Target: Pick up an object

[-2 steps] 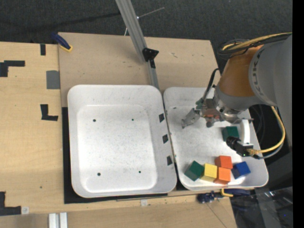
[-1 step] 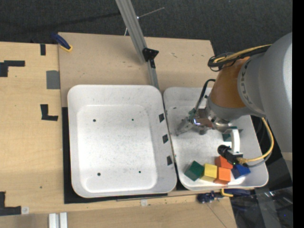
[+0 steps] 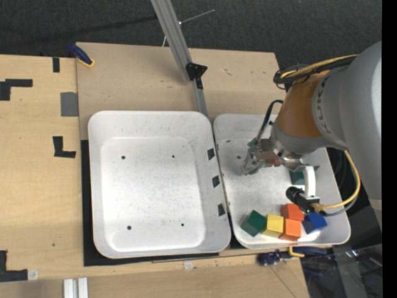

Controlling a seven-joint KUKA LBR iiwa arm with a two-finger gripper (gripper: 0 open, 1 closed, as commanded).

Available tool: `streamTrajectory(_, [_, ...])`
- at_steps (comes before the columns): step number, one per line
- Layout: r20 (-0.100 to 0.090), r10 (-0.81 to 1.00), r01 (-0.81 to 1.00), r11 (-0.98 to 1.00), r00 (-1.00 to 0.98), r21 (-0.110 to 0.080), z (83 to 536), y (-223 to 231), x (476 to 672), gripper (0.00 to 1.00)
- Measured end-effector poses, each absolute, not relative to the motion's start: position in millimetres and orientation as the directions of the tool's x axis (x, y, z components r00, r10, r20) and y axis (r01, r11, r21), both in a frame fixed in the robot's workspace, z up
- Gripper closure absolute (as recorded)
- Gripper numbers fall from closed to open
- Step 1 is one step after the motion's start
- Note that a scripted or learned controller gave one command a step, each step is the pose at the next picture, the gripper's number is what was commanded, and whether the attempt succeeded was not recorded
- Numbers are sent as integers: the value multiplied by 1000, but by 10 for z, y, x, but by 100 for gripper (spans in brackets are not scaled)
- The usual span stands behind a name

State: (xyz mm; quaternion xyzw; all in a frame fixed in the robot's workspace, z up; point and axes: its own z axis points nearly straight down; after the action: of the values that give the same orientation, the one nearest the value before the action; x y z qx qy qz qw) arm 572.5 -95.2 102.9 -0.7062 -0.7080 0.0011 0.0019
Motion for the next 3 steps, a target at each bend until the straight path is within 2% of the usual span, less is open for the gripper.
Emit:
streamTrajectory(1, [-1, 1000, 1000, 1, -1, 5, 1660, -954, 5723, 100])
streamTrajectory(3, [-1, 1000, 1000, 1, -1, 4, 2658, -1051, 5852, 100])
